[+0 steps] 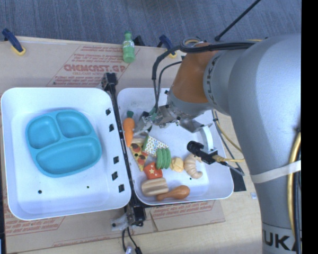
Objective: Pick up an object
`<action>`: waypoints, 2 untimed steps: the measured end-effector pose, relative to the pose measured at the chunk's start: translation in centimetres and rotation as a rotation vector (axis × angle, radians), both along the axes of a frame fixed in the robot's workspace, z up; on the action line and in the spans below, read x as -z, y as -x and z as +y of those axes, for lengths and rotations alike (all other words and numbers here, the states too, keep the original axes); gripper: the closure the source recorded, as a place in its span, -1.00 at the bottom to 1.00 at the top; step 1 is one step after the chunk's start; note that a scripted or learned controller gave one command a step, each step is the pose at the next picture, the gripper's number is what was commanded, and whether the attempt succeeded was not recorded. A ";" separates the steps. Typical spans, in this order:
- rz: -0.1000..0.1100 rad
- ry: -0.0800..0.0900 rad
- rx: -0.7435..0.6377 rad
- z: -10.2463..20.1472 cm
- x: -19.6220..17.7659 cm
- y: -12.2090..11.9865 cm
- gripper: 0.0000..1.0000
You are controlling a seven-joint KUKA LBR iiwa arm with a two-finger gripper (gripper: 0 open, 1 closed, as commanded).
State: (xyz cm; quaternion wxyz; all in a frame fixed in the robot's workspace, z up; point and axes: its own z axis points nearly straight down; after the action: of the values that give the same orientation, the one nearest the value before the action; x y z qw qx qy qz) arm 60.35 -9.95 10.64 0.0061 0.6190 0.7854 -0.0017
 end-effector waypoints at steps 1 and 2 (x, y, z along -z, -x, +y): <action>0.039 0.009 0.097 -1.1 1.5 -4.6 -1.00; 0.020 -0.002 0.095 -0.4 0.5 -5.0 1.00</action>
State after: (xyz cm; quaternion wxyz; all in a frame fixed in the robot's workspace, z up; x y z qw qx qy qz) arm 65.38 -10.33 10.15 -0.0024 0.6557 0.7550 -0.0073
